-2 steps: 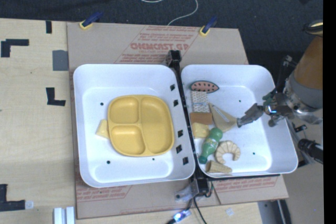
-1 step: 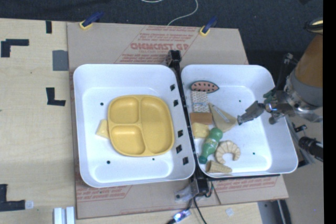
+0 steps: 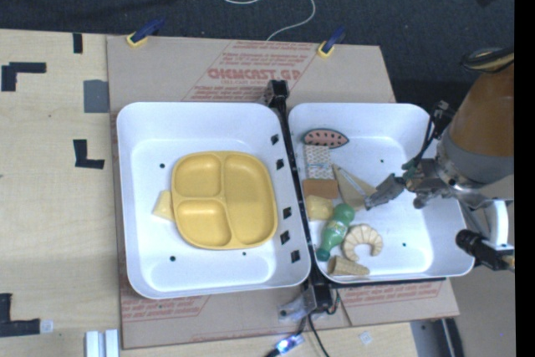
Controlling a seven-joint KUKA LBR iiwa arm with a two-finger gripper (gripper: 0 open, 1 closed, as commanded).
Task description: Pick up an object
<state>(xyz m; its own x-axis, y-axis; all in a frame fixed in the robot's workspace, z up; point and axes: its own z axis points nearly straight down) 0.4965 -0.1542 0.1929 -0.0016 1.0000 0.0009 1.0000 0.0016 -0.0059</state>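
A yellow divided plate [image 3: 224, 199] sits in the left bin [image 3: 138, 180], far to the left of the pincer [image 3: 378, 197], with a pale yellow wedge [image 3: 162, 204] tucked under its left edge. A row of black clips [image 3: 287, 180] marks the seam where the two white bins meet, well to the pincer's left.

In the right bin [image 3: 393, 125], a cluster of toy food lies along the left wall, all of it to the left of the pincer. A pink slice with dark seeds [image 3: 325, 138] lies farthest up and to the left of it, a checkered wrapper [image 3: 317, 160] just below that. A tan wedge [image 3: 351, 186] lies just beside the pincer's tip, on its left; whether the two touch cannot be told. Below it and to the left are a yellow block [image 3: 318, 207] and a green bottle [image 3: 333, 232] lying tilted. A curled croissant [image 3: 364, 240] sits just below the pincer, and a pale cone [image 3: 347, 267] lies lower still, near the bin's front wall.

The dark pincer points left and slightly down over the bin floor, nothing visibly between its fingers; whether they are spread or pressed together cannot be told. To its right, the grey arm [image 3: 472, 159] with its orange band [image 3: 490, 109] reaches in over the bin's right edge.
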